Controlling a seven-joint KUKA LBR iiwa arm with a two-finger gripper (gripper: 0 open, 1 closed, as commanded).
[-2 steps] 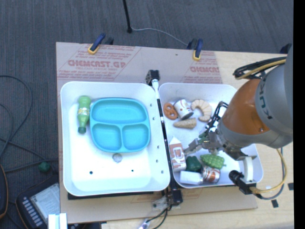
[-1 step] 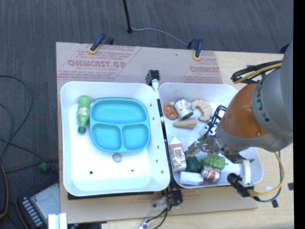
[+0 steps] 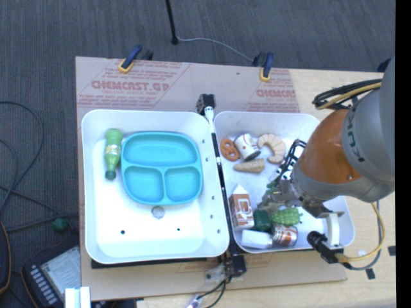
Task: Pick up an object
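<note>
My jaws are down among the clutter at the near end of the right bin (image 3: pixel 334 124), but my own wrist and the orange band of my arm (image 3: pixel 334 153) cover them from above, so I cannot tell how they stand or whether anything sits between them; my gripper (image 3: pixel 277 201) looks to be just over the green leafy toy (image 3: pixel 287 217), and I judge that to be the thing I am going for. Packed against it are a dark green piece (image 3: pixel 262 221), a small can (image 3: pixel 284 237) with a red label, a white object (image 3: pixel 255 239) lying at the bin's front wall, and a little brown-and-white carton (image 3: pixel 241 207) just beside the divider. They crowd this corner, so I expect any closing would brush a neighbour. Farther up the same bin, well apart from me, lie a pretzel (image 3: pixel 228 148), a shrimp (image 3: pixel 273 145), a pale bread-like piece (image 3: pixel 249 166) and a round white-and-brown toy (image 3: pixel 245 144). In the left bin (image 3: pixel 93 172) a blue divided tray (image 3: pixel 160 167) rests in the middle with a green bottle (image 3: pixel 113 153) lying alongside its left edge, both out of my reach for now.
</note>
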